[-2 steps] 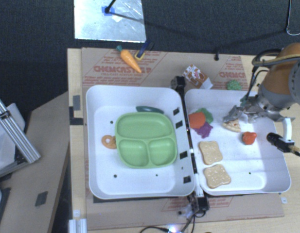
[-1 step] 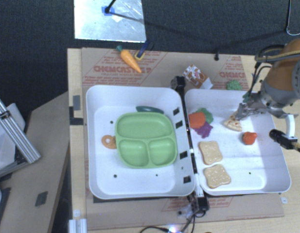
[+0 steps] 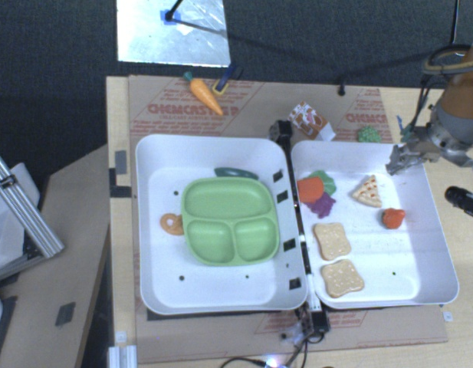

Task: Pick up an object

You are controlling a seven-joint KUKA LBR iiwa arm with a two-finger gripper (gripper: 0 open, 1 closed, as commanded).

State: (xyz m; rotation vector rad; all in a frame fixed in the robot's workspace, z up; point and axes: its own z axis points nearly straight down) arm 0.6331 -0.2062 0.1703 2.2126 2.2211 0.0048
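Observation:
The right bin (image 3: 431,240) holds a pizza slice (image 3: 367,191), a red tomato-like piece (image 3: 392,218), two bread slices (image 3: 331,240) (image 3: 342,277), and a red and green vegetable (image 3: 314,185) beside purple grapes (image 3: 321,203). My gripper (image 3: 398,162) hangs at the bin's far right corner, above and to the right of the pizza slice. Nothing shows between its fingers.
The left bin (image 3: 156,205) holds a green divided plate (image 3: 228,222), a small pretzel (image 3: 172,224) to its left and a dark green item (image 3: 236,172) behind it. On the cardboard behind lie a carrot (image 3: 205,96), a wrapped snack (image 3: 307,119) and a green piece (image 3: 368,135).

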